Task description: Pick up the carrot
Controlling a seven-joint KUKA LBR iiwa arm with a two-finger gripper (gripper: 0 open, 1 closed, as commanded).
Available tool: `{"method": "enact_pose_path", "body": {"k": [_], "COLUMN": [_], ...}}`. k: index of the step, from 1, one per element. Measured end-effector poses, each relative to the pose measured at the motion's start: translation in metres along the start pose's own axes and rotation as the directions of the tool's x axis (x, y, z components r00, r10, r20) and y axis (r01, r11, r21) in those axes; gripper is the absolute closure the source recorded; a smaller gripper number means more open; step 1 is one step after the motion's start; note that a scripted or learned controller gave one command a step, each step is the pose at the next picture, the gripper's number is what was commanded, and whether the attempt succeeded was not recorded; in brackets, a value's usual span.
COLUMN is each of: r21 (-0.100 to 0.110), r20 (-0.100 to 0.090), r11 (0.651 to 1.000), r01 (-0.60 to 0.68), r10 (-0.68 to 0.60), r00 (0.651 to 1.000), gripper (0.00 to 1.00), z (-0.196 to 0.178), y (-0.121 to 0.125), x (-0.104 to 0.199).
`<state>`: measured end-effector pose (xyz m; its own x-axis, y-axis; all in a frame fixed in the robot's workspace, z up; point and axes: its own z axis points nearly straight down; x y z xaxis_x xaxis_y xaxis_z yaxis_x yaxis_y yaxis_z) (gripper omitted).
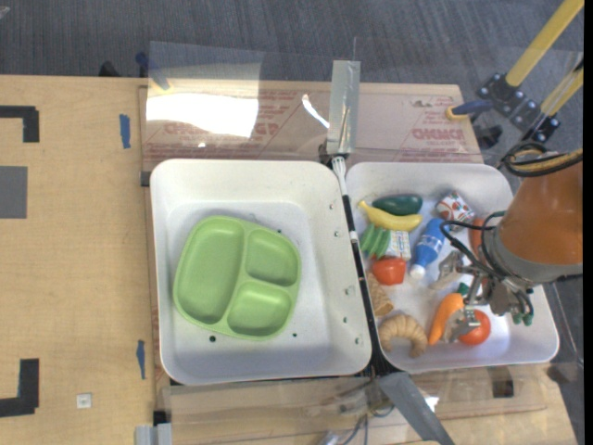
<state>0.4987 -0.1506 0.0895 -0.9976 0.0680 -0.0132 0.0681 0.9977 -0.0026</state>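
The carrot [444,317], orange with a green top, lies tilted in the front part of the right bin [537,341]. It sits between a croissant [405,331] and a red tomato [473,328]. My gripper [479,293] hangs low over the bin, just above and to the right of the carrot's upper end. The grey arm with its orange band [548,222] hides the bin's right side. I see nothing lifted off the bin floor.
The right bin also holds a yellow banana [391,217], a dark green vegetable [398,202], a blue bottle [428,245], a second red tomato [389,270] and a small can [454,209]. A green divided plate [237,274] lies in the left bin [176,193].
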Motion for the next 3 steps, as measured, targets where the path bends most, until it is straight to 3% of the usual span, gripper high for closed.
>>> {"method": "enact_pose_path", "body": {"k": [1,2,3], "r21": [0.0,0.001,0.0], "r20": [0.003,0.002,0.004], "r11": [0.958,0.895,0.99], "r01": [-0.288,-0.446,-0.14], "r10": [0.288,0.446,0.14], "r00": [0.958,0.895,0.99], "gripper": [0.0,0.0,0.0], "z": [-0.001,-0.001,-0.001], "y": [0.019,0.037,0.046], "x": [0.015,0.017,0.017]}}
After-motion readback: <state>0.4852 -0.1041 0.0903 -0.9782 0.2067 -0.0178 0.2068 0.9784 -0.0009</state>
